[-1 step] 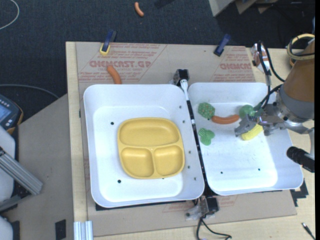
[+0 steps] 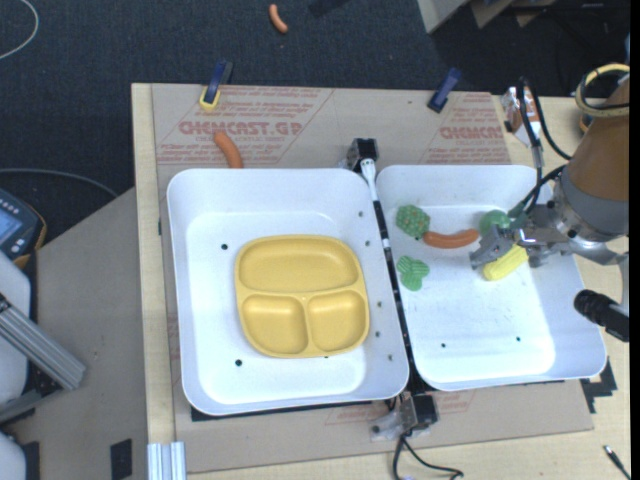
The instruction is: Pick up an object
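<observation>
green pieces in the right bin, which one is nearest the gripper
The green piece at the right end of the orange sausage, right beside the gripper and the yellow corn. The other two green pieces lie near the bin's left wall.

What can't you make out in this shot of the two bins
- Gripper in the right bin: its finger state is lost among the yellow item and green piece.
- Yellow item: partly covered by the gripper, identity unclear.
- Arm: cut off by the right edge.
- Orange thing on the floor: too small to identify.
</observation>
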`<state>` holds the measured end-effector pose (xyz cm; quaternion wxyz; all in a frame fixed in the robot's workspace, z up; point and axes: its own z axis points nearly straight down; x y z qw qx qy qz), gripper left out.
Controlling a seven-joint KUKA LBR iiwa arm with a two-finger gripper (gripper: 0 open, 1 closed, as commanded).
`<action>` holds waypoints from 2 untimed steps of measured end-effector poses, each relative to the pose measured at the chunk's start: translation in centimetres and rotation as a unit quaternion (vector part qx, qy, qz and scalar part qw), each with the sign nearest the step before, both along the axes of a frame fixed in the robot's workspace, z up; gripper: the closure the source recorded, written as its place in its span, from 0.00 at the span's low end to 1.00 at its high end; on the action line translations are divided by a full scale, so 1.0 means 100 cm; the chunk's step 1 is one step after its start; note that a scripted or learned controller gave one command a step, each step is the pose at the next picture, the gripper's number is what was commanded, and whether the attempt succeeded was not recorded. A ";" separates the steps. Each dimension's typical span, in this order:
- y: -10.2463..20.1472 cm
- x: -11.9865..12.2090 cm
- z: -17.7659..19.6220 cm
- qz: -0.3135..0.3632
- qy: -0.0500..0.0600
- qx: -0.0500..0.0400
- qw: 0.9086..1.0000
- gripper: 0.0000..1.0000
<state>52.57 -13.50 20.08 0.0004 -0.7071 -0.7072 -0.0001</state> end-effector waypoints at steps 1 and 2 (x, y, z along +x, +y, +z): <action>0.009 0.005 -0.057 0.000 0.003 0.001 1.000 0.00; 0.010 0.004 -0.110 0.000 0.003 0.001 1.000 0.00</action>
